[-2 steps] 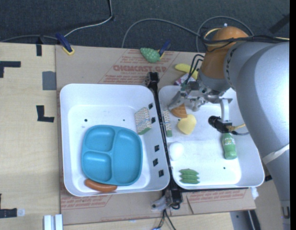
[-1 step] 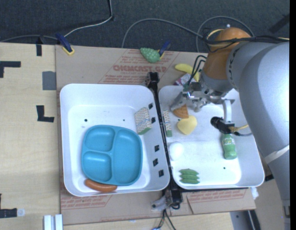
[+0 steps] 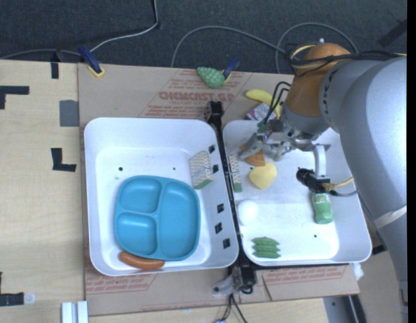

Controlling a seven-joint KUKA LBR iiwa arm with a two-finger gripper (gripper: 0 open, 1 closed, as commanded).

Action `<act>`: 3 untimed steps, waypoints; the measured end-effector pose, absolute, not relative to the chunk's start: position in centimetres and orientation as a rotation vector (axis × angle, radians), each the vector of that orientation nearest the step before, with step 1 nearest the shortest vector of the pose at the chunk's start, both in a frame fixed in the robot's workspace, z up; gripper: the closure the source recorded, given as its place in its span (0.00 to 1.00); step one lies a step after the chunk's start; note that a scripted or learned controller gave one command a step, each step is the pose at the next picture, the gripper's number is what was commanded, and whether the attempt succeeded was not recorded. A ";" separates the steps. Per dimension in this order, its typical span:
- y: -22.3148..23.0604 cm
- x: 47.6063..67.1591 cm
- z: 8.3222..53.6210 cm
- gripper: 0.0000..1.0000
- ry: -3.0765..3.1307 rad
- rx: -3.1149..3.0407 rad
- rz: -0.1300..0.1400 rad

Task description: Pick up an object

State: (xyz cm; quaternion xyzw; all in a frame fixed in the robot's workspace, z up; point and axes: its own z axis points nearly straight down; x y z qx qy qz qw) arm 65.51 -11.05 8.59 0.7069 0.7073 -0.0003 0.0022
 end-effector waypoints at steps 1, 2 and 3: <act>-11.0 66.9 8.6 0.00 2.222 2.218 0.002; -11.5 66.9 8.6 0.00 2.222 2.217 0.001; -11.4 66.9 9.5 1.00 2.223 2.217 -0.001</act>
